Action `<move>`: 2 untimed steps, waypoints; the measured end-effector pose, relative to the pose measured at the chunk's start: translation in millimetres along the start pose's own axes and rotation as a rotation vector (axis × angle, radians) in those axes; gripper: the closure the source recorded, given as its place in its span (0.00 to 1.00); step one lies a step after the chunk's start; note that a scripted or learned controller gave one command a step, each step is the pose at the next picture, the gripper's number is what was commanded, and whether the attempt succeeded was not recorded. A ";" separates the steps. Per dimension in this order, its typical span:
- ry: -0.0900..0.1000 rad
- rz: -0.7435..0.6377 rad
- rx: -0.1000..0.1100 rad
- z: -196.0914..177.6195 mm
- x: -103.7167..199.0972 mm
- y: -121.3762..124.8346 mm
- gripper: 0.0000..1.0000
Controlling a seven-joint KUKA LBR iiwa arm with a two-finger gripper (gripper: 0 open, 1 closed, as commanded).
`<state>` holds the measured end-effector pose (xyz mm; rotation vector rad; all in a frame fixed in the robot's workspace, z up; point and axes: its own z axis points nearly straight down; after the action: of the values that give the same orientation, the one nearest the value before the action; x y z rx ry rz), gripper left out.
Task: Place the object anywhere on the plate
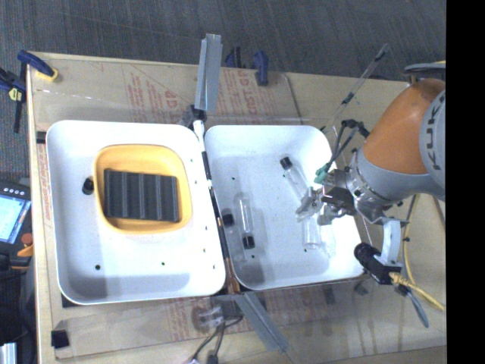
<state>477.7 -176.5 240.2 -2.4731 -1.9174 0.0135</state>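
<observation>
1. Over the right bin's (227,139) right edge hangs the gripper (317,205), low above the bin floor, the grey arm (394,169) reaching in from that side.
2. Whether the gripper is open, closed or gripping anything, I cannot tell — clear plastic and metal blur together there.
3. Three clear vials lie in this bin: one with a black cap (292,173) near the middle toward the far edge, one (244,220) by the left wall, one (311,232) just below the gripper.
4. The nearest vial, likely the task's object, seems to lie with its long axis running roughly from the far edge to the near edge, just beside the gripper on its near-edge side.
5. The yellow plate (140,156) sits in the left bin (68,264), bearing a dark ribbed block (142,196) — well apart from the gripper, across the wall the bins share.
6. By my judgement nothing is on the plate's bare rim yet, so grasping comes first.
</observation>
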 end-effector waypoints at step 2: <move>-0.003 -0.376 -0.012 -43.2 115.5 32.5 1.00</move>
<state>538.6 -72.9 283.0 -2.0780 -2.3532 0.0024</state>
